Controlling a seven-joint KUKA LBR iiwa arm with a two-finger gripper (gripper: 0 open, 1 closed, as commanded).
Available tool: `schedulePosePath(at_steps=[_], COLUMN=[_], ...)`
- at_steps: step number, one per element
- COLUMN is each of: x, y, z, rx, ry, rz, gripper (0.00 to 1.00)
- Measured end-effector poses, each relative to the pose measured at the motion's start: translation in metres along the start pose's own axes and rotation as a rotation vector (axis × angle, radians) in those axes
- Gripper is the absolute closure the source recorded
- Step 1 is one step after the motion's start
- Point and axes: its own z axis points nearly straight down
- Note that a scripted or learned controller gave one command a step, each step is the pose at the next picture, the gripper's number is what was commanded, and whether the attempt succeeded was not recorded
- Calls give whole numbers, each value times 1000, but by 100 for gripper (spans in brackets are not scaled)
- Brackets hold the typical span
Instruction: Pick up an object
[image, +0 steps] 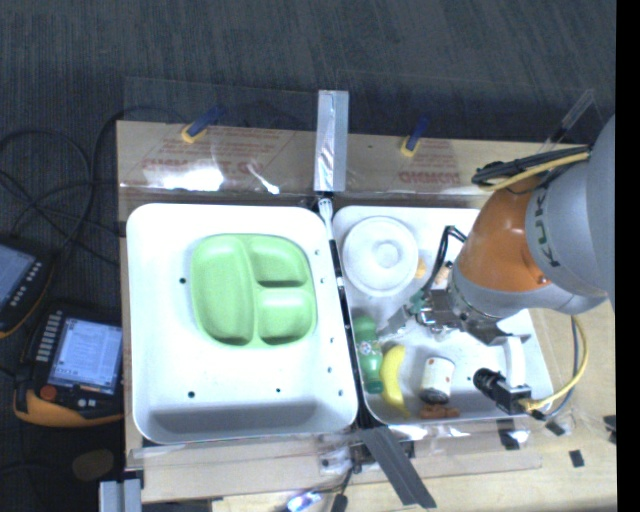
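We hover over the right bin (540, 345), nothing taken yet.
The cup (434, 374) lies just below the jaws (430, 312), beside the banana (391, 375); we judge it light, stiff, slick, best pinched across its sides. Whether the jaws gape we cannot tell.

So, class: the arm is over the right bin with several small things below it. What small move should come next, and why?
Probably a short descent toward the small white cylinder. The gripper hangs just above it in the right bin, with nothing seen between its fingers. The yellow banana-shaped piece lies close on the left, so a straight drop seems safer than a sideways sweep.
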Motion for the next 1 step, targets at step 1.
schedulePosePath(at_steps=[1], x=[-2], y=[-28], z=[12], rx=[-27], ry=[-18], rz=[-153], gripper=[0])
